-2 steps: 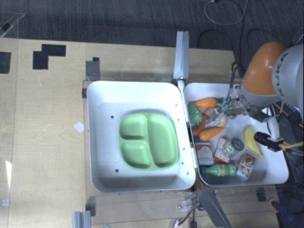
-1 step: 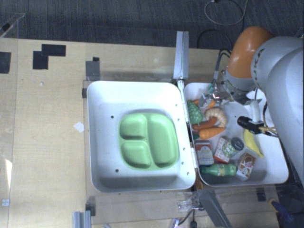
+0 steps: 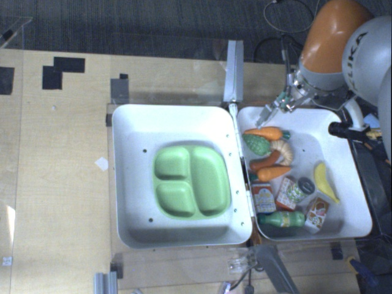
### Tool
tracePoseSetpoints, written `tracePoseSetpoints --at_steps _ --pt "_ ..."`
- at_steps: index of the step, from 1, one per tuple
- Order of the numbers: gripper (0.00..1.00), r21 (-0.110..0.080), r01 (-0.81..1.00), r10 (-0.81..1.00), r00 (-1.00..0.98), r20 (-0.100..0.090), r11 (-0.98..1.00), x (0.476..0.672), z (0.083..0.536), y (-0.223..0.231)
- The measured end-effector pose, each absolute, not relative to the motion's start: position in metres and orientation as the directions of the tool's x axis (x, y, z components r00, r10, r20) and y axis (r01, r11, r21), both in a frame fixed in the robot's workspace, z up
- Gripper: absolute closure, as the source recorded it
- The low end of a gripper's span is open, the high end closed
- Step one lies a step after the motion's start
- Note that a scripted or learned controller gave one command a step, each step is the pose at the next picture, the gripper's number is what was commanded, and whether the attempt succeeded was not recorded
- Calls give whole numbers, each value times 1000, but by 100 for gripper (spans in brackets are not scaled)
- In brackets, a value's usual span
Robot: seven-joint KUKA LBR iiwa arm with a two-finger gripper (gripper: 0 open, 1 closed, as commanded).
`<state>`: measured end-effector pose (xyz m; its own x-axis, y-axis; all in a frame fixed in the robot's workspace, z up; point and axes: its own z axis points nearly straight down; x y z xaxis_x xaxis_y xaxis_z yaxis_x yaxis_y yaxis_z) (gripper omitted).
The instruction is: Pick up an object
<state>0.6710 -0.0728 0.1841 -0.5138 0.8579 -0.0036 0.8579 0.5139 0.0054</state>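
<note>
Toys crowd the right bin (image 3: 361,222) beneath the hand (image 3: 274,108), poised over its far rim for a pick, fingers apart and empty.

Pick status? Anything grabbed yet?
Done: nothing lifted; the carrots, banana and green bottle all lie in the right bin. In hand: the gripper hovers by that bin's top edge, above the carrots, nothing between its fingers. Left: descend, grasp, lift.

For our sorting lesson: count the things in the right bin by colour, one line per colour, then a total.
Orange: 3, carrots
Green: 2, vegetable, bottle
Yellow: 1, banana
Cream: 1, shrimp
Red-and-white: 3, cartons
Total: 10
</note>
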Motion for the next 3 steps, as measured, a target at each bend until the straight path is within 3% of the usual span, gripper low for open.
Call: tracePoseSetpoints --at_steps 1,2,3 --pt "0 10 943 943 -332 -4 332 652 104 -90" --pt "100 13 943 943 -332 -10 332 654 114 -92" --pt "100 9 980 980 -198 -1 198 637 270 -20"
